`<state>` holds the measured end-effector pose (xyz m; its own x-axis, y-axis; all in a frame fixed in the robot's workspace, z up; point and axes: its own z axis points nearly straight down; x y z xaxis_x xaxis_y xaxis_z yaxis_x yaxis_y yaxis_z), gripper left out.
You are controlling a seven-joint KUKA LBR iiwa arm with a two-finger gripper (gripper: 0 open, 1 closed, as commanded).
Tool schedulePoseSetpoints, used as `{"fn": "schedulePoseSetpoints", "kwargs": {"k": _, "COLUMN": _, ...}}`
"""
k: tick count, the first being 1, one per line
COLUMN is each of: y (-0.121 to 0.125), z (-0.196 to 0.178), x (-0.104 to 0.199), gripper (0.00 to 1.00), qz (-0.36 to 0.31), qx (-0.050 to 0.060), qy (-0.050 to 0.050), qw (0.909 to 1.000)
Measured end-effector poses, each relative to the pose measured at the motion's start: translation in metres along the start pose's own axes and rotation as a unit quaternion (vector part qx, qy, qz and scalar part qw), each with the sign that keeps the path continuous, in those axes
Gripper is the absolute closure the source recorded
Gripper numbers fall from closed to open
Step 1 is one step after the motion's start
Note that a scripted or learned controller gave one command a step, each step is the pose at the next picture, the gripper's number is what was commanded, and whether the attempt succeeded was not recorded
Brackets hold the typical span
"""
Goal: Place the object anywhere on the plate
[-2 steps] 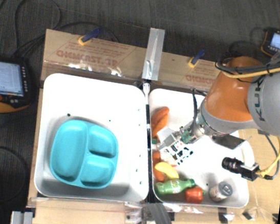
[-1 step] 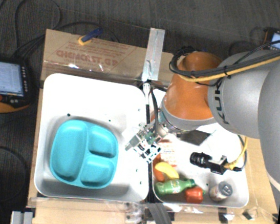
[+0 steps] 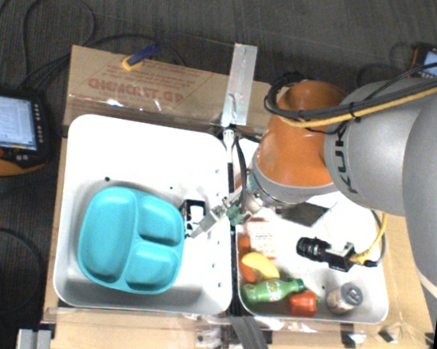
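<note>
Camera view, from above the bench: the grey arm with its orange wrist band (image 3: 304,141) reaches in from the right and hangs its two-finger gripper (image 3: 206,216) low by the wall between the bins. It sits just inside the left shallow white bin (image 3: 125,148), just beside the upper right corner of the turquoise three-compartment plastic plate (image 3: 130,239). I cannot tell from here how wide the gripper stands, nor whether it carries anything. A small dark-and-white piece (image 3: 193,209) shows at its tip, near the plate's rim, and I cannot say whether that is the object or part of the tool. Nothing lies on the plate yet. Other candidates for the object crowd the near left corner of the right shallow white bin (image 3: 374,300): a yellow banana-shaped toy (image 3: 261,264), a green plastic bottle on its side (image 3: 270,291), a small red piece (image 3: 303,304) at the bottle's end and a pale printed packet (image 3: 258,236). By my reading, the step in hand is the carry across to the plate, if a load is aboard at all. To do it well I would first confirm the load. I would then travel left and toward the near edge until the tip is squarely over one compartment, not the raised rim, come down low and release there. A release from the present spot would likely land in the bin beside the plate.
</note>
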<state>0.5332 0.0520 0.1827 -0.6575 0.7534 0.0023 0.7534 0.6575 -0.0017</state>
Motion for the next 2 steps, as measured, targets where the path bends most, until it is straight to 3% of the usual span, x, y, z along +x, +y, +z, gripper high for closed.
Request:
{"fn": "schedulePoseSetpoints", "kwargs": {"k": 1, "y": -0.034, "z": 0.0, "x": 0.006, "gripper": 0.0, "qz": -0.148, "qx": 0.0, "qy": 0.0, "qw": 0.989}}
{"fn": "schedulePoseSetpoints", "kwargs": {"k": 2, "y": 0.056, "z": 0.037, "x": 0.063, "gripper": 0.0, "qz": -0.172, "qx": 0.0, "qy": 0.0, "qw": 0.9851}}
